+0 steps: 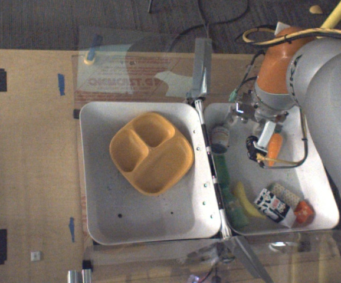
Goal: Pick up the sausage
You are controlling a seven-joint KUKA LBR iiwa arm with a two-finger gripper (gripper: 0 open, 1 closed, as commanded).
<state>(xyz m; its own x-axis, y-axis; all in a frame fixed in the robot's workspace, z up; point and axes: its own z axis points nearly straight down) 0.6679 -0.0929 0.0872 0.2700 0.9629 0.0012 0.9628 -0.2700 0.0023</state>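
Observation:
A small orange elongated piece (pixel 275 148), which looks like the sausage, lies in the right bin (pixel 321 175) near its back. It sits right beside the arm's wrist, partly covered by the robot's hardware. My gripper (pixel 236 118) hangs over the back left part of the right bin, left of the orange piece and just above a grey round object (pixel 219 138). I see nothing held in it.
The right bin also holds a green object (pixel 229 196) along its left wall, a yellow banana (pixel 247 200), a black-and-white carton (pixel 273 204) and a red-orange item (pixel 304 212). An orange divided plate (pixel 151 152) lies in the left bin (pixel 99 205).

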